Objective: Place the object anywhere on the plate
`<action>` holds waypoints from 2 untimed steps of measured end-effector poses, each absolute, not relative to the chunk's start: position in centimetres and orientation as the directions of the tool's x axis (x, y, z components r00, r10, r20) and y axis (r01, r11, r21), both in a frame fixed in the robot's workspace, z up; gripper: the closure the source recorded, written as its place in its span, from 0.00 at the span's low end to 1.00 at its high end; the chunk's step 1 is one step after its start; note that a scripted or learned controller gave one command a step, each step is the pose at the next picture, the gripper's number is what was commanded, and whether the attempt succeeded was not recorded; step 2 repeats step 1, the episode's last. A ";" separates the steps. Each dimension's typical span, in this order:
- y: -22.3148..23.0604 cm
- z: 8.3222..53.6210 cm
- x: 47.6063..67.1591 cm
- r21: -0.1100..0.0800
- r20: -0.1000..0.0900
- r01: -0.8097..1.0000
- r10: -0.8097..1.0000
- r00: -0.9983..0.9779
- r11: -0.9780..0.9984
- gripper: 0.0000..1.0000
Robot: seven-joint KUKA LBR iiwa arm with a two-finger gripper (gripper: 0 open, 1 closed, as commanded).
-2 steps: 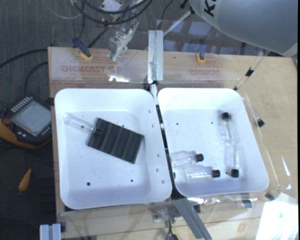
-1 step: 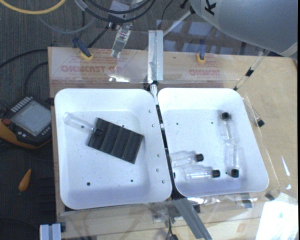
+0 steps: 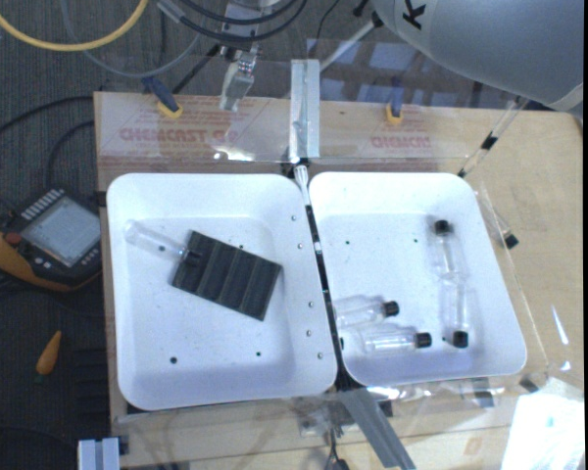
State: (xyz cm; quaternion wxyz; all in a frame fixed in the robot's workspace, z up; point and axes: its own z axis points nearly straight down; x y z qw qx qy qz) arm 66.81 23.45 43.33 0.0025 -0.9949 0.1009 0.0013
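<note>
Left bin (image 3: 137,360) lies open around the black plate (image 3: 225,274) and vial (image 3: 155,238).

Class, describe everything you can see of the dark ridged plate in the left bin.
The plate is a dark grey, flat rectangle with parallel ridges across its top, matte like plastic. It lies flat on the floor of the left bin, turned at a slant, near the bin's middle. A clear vial lies at its upper left corner, seemingly touching it. Nothing rests on top.

You can read "KU" in black on the grey arm (image 3: 470,18), cut off by the frame's top edge. Faint red lettering on the far cardboard panel (image 3: 176,130) is too blurred to read.
</note>
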 end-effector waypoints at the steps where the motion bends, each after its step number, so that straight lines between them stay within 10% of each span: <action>1: 23.4 43.3 66.8 -0.003 -0.007 -0.517 -0.517 0.856 -0.856 1.00; 2: 23.4 43.3 66.8 -0.003 -0.007 -0.517 -0.517 0.856 -0.856 1.00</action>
